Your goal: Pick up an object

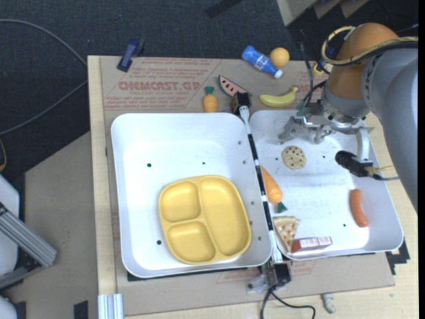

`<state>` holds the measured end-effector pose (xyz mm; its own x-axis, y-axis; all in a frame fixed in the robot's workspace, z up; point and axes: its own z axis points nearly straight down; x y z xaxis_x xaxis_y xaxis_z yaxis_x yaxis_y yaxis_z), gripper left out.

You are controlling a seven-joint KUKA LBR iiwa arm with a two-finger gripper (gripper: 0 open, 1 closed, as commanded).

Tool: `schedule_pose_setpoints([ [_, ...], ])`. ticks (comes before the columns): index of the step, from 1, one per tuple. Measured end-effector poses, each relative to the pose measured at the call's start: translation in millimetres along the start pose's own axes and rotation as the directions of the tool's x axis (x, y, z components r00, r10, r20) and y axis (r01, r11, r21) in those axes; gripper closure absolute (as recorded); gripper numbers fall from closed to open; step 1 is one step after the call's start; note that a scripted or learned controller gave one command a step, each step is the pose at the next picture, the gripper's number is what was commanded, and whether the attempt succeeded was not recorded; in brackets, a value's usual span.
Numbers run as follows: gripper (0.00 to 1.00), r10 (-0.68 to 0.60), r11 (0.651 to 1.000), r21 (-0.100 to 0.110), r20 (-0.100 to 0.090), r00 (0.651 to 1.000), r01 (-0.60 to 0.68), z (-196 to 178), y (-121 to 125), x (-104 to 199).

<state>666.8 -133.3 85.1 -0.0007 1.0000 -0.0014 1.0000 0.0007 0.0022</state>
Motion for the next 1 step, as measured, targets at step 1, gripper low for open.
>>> schedule_pose_setpoints([
  [1, 0.0, -0.001, 1.0, 0.003, -0.002, 1.0, 0.001, 0.3, -30.2, 32.2],
])
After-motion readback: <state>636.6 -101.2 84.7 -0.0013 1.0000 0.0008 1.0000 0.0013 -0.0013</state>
